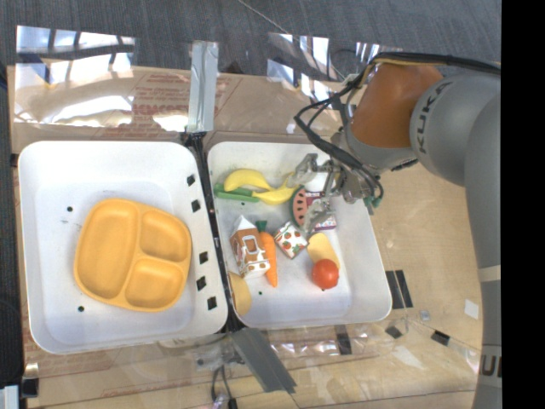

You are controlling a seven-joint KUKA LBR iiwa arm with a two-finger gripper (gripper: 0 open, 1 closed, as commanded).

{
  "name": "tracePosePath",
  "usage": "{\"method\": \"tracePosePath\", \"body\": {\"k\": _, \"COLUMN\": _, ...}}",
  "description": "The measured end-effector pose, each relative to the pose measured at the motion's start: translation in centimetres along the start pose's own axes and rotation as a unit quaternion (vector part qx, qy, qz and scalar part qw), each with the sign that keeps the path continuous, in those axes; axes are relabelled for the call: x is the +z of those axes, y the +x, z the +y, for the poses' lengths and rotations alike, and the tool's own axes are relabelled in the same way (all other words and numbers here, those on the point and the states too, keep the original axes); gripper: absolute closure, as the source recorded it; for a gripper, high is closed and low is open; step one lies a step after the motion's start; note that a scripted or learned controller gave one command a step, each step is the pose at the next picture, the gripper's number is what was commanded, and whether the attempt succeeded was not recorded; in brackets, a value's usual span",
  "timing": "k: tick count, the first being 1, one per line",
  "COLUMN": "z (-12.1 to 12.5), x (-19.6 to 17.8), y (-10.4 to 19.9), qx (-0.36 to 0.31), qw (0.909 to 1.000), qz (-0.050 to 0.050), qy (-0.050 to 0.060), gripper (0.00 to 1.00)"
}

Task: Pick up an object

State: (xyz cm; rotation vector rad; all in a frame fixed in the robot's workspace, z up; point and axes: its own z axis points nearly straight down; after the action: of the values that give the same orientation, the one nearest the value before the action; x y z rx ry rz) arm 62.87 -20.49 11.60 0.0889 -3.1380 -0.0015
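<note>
Metal two-finger pincer (317,196) low in right white plastic bin (372,267), beside watermelon-slice toy (298,206); cables obscure tips, opening cannot be determined. Glossy yellow banana (247,180) near far wall.

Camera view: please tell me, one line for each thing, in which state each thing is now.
Yellow tray: lies flat in the left bin, compartments bare.
Banana: lies on its side in the right bin.
Carrot: lies flat beside the small box.
Tomato: rests loose, untouched.
Watermelon slice: lies just beside the claw.
Claw: low inside the right bin, among the toys.
</note>
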Motion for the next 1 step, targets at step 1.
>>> {"method": "tracePosePath", "body": {"k": 1, "z": -0.5, "x": 0.9, "y": -1.45, "qx": -0.12, "qw": 0.9927, "qz": -0.011, "qy": 0.005, "gripper": 0.0}}
